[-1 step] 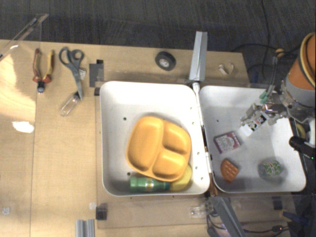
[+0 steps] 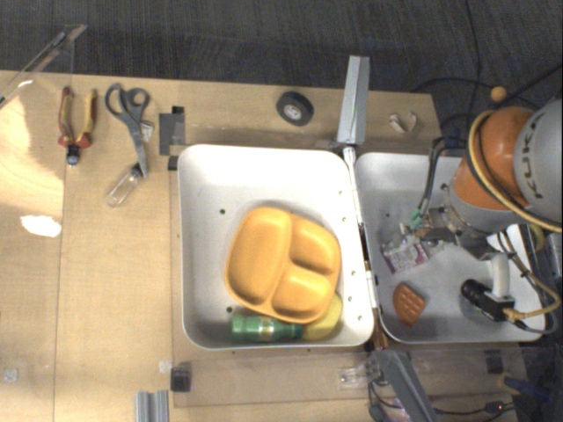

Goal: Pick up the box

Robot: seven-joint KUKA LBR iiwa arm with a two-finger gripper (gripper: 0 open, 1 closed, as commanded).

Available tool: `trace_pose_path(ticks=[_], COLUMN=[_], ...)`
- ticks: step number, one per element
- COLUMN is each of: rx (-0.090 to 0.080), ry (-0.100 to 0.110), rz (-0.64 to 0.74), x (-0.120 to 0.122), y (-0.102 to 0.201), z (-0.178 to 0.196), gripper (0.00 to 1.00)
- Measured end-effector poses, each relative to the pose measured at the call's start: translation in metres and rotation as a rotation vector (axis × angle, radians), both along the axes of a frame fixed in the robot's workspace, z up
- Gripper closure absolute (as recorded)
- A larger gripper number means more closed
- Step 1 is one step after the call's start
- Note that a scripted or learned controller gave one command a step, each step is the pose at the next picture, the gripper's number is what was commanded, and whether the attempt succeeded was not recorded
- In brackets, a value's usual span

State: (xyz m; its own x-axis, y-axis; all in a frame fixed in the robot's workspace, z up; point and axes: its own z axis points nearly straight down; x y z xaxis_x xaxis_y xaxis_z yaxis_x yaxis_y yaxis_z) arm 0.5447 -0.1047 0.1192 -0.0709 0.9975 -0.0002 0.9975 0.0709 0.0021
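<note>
Camera view, looking down on the bench. The arm comes in from my right, its orange band over the right bin's far right corner. The wrist is bent down and leftward into that bin. The gripper sits low over the middle of the bin floor, pointing toward the dividing wall.

The box is a small purple-and-white carton. It lies on the right bin's floor near its left wall, just beside the gripper tip on the near-left side. It looks crumpled or tilted. I can't read any print.

I cannot tell whether the gripper is open or closed: the tip is a dark tangle of cables and metal against the box's edge. I also can't say whether it touches the box or only hangs close over it.

A round brown ridged thing lies near the box, apart from it, toward the front wall.

In the left bin, a yellow divided plate lies upside down. It covers part of a green bottle and a yellow-green lump at the front wall; what the lump is, I can't make out.

The arm's upper part is cut off at the right edge.
</note>
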Motion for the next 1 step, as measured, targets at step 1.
trace_pose_path(ticks=[1], rx=[-0.002], ry=[-0.013], rz=[-0.065], x=[0.0068], y=[0.0133], z=[-0.0296], gripper=[0.0])
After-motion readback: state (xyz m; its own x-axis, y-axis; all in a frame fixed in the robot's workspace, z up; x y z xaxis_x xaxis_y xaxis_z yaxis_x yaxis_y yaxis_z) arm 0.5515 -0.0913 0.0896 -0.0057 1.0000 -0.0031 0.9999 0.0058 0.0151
